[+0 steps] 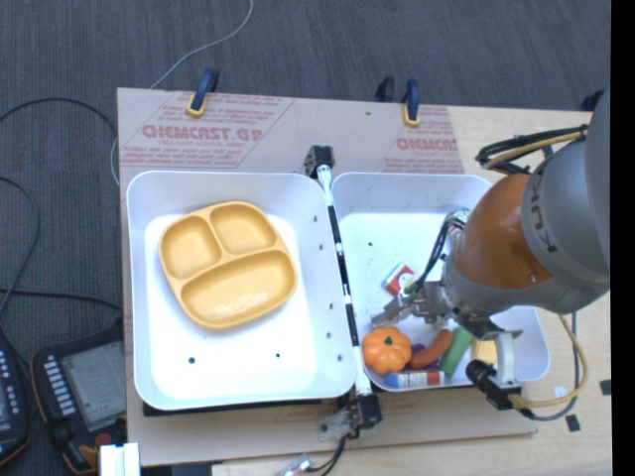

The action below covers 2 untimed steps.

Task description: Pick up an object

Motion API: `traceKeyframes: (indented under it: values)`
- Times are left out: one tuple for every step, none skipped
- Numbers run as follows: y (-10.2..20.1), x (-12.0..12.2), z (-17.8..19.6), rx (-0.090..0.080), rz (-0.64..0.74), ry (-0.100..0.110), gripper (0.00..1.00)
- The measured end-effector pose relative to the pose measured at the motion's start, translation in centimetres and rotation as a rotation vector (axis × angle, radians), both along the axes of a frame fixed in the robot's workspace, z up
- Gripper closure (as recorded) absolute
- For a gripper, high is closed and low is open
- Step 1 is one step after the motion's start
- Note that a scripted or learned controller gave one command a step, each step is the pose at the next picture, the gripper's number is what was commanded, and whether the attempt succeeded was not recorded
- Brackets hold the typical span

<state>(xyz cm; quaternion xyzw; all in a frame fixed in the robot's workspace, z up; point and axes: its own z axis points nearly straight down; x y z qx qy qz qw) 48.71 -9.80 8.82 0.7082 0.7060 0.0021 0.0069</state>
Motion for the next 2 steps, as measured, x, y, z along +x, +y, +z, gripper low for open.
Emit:
traceKeyframes:
  values:
    - [-4.2,4.8,-0.1,0.006,0.003,0.006,0.0]
    - [-4.2,4.8,1.0,0.004,0.003,0.003,1.0]
